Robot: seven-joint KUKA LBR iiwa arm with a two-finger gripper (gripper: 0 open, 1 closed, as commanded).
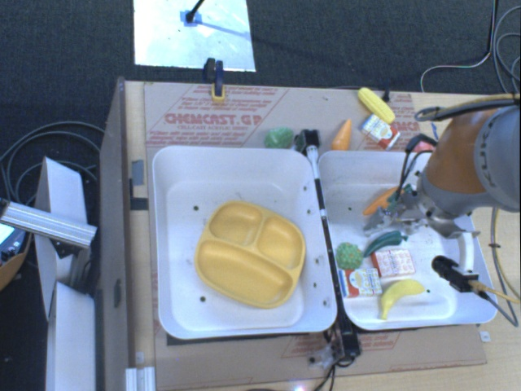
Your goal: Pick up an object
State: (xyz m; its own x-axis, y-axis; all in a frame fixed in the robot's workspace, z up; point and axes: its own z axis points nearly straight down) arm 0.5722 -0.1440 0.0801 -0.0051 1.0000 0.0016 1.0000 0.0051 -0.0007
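My gripper [396,212] is low in the right bin [350,169], at its middle. It sits just right of an orange carrot [378,201] and just above a dark green pepper [384,239]. Closer to the front lie a green broccoli [349,256], a red-and-white box [394,261], a second small box [362,281] and a yellow banana [399,293]. Nothing is visibly held.
The left bin [187,177] holds a yellow divided plate [250,253]. Behind the bins on the cardboard lie a corn cob [375,104], a small carrot [343,135], a small box [379,129] and a green item [279,138]. The arm's orange band [456,149] overhangs the right bin's far right.
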